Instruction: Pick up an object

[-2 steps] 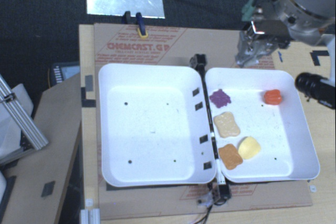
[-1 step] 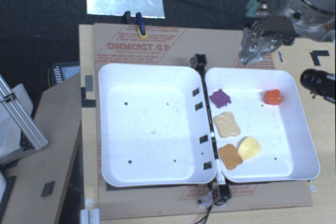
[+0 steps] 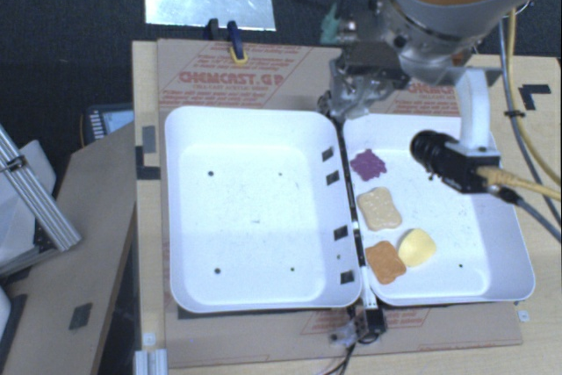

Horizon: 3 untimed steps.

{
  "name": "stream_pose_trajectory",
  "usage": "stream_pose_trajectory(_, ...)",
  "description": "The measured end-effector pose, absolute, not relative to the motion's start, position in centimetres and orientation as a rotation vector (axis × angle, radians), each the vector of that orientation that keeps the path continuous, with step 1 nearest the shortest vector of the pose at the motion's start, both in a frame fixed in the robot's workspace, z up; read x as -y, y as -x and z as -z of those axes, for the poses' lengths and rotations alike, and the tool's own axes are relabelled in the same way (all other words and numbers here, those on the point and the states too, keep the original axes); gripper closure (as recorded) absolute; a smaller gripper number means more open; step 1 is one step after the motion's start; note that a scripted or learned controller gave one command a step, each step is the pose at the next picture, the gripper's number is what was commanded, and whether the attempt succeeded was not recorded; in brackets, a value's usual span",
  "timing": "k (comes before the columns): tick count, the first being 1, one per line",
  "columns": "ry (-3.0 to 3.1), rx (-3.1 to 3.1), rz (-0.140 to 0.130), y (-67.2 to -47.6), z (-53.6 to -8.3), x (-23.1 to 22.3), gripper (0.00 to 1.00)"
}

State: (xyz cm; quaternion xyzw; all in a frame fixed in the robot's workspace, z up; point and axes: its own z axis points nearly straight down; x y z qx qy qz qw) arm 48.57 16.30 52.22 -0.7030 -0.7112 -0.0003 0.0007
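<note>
Above the right bin (image 3: pixel 505 277) far edge hangs the hand (image 3: pixel 349 105), its opening impossible to tell.

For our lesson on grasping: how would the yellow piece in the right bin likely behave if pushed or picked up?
The yellow piece looks rounded and smooth, so it may roll or slip under a push. It seems small and probably light. It lies close to the orange piece, so a push could nudge that too.
</note>
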Motion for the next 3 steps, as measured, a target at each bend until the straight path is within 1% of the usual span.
stream_pose_trajectory(1, 2.213, 2.230, 0.001, -57.7, -49.7, -23.2, 1.00)
stream_pose_trajectory(2, 2.215, 2.230, 0.007, -57.5, -51.2, -22.9, 1.00)
stream_pose_trajectory(3, 2.225, 2.220, 0.007, -51.6, -53.8, -17.1, 1.00)
